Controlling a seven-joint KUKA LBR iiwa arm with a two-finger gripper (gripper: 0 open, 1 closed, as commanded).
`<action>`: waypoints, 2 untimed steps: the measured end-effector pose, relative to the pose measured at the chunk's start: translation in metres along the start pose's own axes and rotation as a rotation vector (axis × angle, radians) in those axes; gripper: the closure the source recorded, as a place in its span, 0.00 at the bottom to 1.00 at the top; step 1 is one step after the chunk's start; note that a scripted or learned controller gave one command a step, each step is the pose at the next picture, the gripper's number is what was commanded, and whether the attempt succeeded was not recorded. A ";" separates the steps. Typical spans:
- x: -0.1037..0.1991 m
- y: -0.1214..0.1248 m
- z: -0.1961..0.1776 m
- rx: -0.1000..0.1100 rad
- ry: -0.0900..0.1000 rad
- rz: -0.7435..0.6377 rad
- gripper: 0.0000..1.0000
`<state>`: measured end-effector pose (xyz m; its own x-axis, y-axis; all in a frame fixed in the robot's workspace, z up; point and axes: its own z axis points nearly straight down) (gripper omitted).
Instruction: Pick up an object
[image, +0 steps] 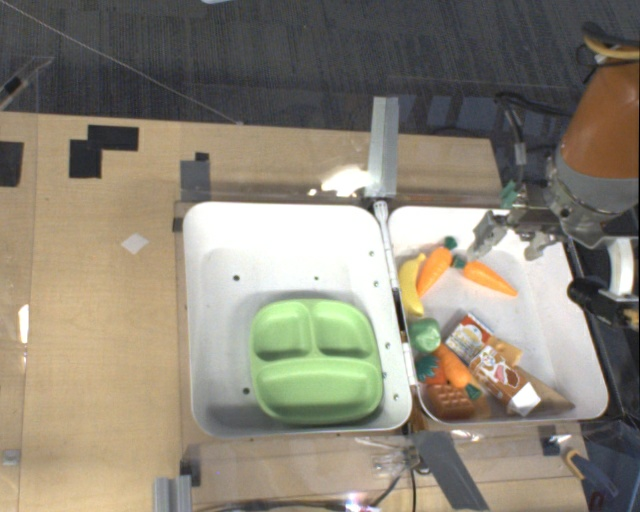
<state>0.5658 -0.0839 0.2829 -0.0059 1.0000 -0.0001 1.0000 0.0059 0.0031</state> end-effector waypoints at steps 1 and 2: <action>-0.060 -0.017 0.106 0.002 0.000 0.153 0.00; -0.081 0.035 0.189 -0.002 0.000 0.080 0.00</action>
<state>0.6021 -0.1646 0.0944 0.0742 0.9972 -0.0001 0.9972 -0.0742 0.0047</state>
